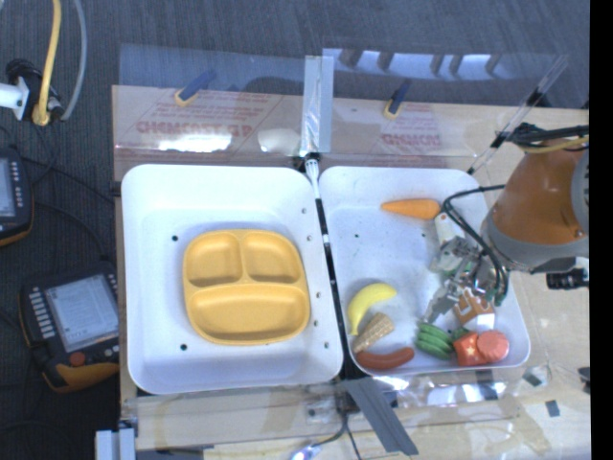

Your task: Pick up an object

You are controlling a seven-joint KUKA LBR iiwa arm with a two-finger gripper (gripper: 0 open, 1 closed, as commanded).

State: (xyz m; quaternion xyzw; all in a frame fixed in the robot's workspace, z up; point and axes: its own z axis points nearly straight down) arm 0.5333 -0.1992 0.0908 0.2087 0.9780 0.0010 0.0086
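Note:
My gripper (450, 290) reaches down into the right bin (402, 185) from the right, below the arm's orange band (536, 204). It hangs over the bin's right side, just above a green vegetable (434, 339) and beside a small orange and white item (475, 307). A red tomato-like piece (484, 347) lies in the near right corner. An orange carrot (412, 208) rests at the far side. A yellow banana (369, 302), a tan waffle cone (374, 332) and a red sausage (384, 357) lie near the front left of that bin.
The left bin (153, 199) holds a yellow divided plate (246, 286). A ridge (324, 257) separates the two bins. Cables (469, 199) loop from the wrist over the right bin's far right corner.

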